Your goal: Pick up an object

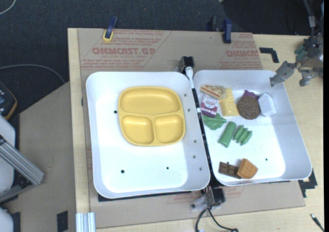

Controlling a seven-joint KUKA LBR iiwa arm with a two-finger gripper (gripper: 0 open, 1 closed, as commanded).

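My gripper [293,77] hangs at the far right, above the back right corner of the right bin [293,138]. It is open, with nothing between its fingers. Below and to its left in that bin lie a round brown patty [249,107], a white piece [267,105], a yellow cheese slice [228,104], a striped bacon piece [212,91] and a purple-and-white packet [209,105]. Green bean pods [234,134] and a green leaf [214,121] lie mid-bin. A brown chocolate block [227,168] and an orange cracker [248,168] rest near the front edge.
A yellow three-compartment plate [152,115] sits in the left bin [139,174]. A black divider strip [198,118] runs between the bins. Clamps [108,31] [226,30] hold the cardboard board at the back edge.
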